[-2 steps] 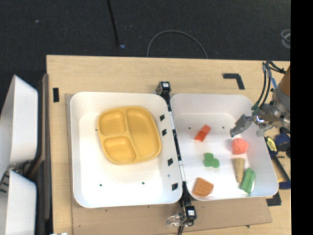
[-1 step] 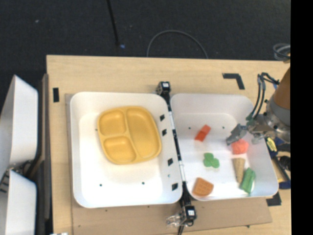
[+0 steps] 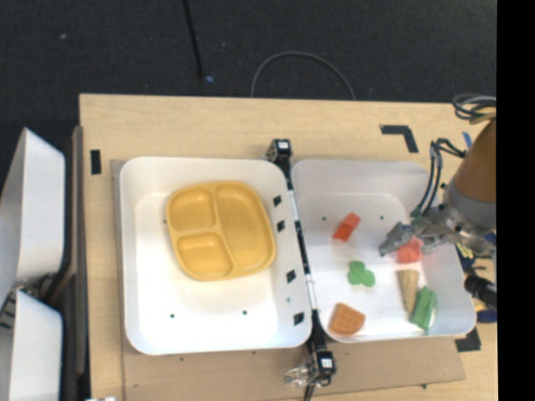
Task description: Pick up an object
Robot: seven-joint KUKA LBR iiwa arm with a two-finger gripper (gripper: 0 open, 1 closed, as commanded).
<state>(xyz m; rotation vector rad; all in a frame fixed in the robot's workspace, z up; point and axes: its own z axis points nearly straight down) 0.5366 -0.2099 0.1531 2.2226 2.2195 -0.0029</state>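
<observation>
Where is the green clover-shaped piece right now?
The green clover-shaped piece lies mid-floor in the right bin, below the orange-red block, above the orange wedge.

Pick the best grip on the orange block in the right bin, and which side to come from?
Straight down from above, fingers across the narrow width of the orange block. It lies flat and tilted on the bin floor, apart from the green piece and the gripper, so both long sides look free.

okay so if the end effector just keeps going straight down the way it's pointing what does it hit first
Most likely the small red object lying right under the end effector in the right bin. Height above it is hard to judge from this slanted view.
</observation>
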